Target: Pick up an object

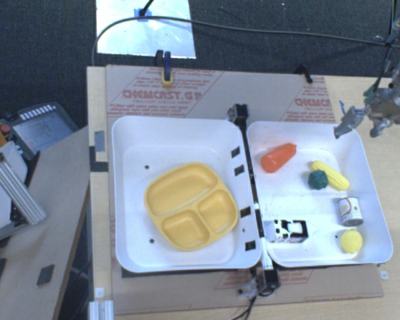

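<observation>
Objects: a carrot (279, 157), a corn cob (331, 175), a green ball (317, 179), a small can (349, 211), a lemon (351, 241) and a black-and-white toy (291, 230) lie loose in the right bin (373, 199), spaced apart, which should leave finger room around each.
Gripper (360, 122): hangs above the right bin's far right corner, fingers spread with nothing between them, apparently poised before a descent.
Left bin (130, 179): holds a yellow divided tray (189, 205), lying flat.
Nearest candidate: the corn cob and green ball, which touch, so a clean pinch there looks harder.
Progress: nothing lifted yet.
</observation>
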{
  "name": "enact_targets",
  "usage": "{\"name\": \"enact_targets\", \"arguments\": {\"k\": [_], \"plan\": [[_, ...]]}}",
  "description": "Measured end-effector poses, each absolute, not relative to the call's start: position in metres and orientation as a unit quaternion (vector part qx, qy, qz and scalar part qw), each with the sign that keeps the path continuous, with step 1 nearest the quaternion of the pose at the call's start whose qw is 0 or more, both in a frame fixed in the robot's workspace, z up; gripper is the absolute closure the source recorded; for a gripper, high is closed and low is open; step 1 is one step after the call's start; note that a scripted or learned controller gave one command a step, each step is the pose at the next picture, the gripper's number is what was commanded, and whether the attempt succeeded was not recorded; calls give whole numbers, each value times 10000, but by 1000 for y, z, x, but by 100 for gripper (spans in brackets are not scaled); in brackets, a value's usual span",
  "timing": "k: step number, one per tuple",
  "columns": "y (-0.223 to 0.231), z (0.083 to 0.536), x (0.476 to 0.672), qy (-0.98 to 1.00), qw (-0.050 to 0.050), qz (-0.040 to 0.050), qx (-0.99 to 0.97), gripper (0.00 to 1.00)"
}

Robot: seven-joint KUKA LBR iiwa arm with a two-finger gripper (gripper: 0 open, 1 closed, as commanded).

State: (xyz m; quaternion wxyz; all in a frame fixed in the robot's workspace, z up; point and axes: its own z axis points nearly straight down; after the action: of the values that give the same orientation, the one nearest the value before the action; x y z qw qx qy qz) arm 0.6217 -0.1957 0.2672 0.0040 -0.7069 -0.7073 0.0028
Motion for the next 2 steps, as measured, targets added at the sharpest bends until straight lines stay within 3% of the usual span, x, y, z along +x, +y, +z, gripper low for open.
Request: {"name": "enact_targets", "arguments": {"k": [1, 2], "plan": [[-195, 275, 624, -7084, -10, -4, -7058, 0], [-192, 215, 631, -7091, 4, 4, -7051, 0]]}}
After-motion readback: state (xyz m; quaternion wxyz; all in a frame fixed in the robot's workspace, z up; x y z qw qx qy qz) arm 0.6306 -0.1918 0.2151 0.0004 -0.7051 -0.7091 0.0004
